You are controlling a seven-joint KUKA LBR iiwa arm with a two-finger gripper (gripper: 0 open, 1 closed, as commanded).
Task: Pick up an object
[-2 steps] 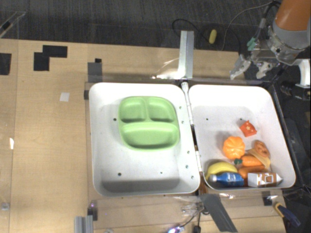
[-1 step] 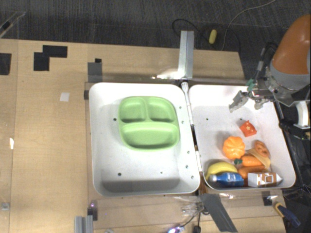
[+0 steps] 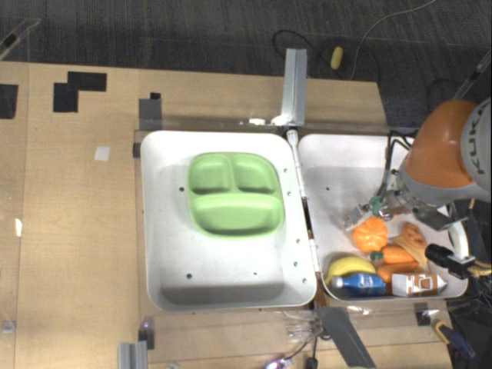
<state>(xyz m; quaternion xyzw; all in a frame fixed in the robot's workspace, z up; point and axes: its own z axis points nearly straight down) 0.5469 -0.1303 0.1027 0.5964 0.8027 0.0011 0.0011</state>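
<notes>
**A:** Orange [image 3: 370,234] first, then: it sits in the right bin [image 3: 338,160], just below the gripper [image 3: 378,206], at about six o'clock from it. Is the gripper on it?

**B:** It hangs right above the orange, close to touching, but whether it is spread or closed I cannot tell; the wrist hides that part.

**A:** So how should this grab go?

**B:** My judgement: come straight down over the middle of the orange, since a round thing rolls away from an off-centre pinch. The crowd matters too.

**A:** What crowds it?

**B:** A carrot [image 3: 398,255] touches it at four o'clock, a banana [image 3: 350,266] lies at seven o'clock, with a blue bottle [image 3: 360,284] below that and a small carton [image 3: 415,284] at five o'clock. The side toward eleven o'clock is bare floor, so there is room for a finger there.

**A:** And further out?

**B:** At nine o'clock, well apart, the left bin [image 3: 165,229] holds a green tray [image 3: 233,193]. Nothing there interferes.
</notes>
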